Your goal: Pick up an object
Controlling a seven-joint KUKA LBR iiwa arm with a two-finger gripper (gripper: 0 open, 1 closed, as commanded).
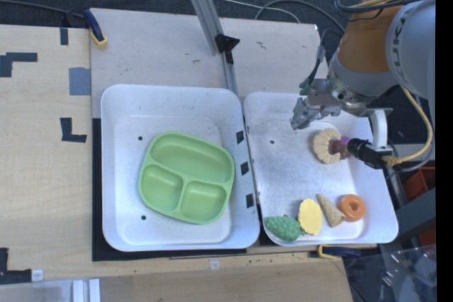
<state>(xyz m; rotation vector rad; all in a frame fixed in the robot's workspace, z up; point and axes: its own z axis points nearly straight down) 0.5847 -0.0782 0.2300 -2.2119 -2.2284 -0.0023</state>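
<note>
My gripper [304, 115] hangs over the upper part of the right bin [283, 159], with no object between its fingers that I can make out. A tan round cookie-like toy [327, 146] lies just right of and below it, apart from it. Along the bin's front edge lie a green broccoli toy [283, 227], a yellow piece [309, 216], a tan cone [328, 209] and an orange ring [352, 207].
The left bin [120, 117] holds a green divided plate [187, 177]. A metal pole [205, 3] slants down to the rim between the bins. The arm's grey body and orange band [375, 32] loom over the right bin's far corner.
</note>
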